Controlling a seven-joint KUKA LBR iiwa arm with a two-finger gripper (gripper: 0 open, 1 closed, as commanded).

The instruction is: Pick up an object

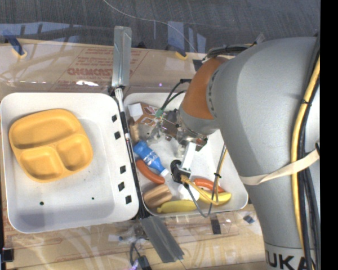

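Observation:
My gripper (170,133) hangs low over the upper middle of the right bin (232,167), below the arm's orange band (199,94). Just under it to the left lies a blue bottle (148,157) with a white cap. A reddish sausage (149,174) lies beside the bottle. A brown bun (157,194) and a yellow banana (178,206) sit at the bin's near edge. A red and yellow toy (212,190) lies at the near right. I cannot make out anything held in the gripper. The arm hides the bin's right side.
The left bin (56,207) holds a yellow divided tray (49,143) in its far left part. A grey metal divider (121,55) stands between the bins at the back. Small brown items (136,112) lie in the right bin's far left corner.

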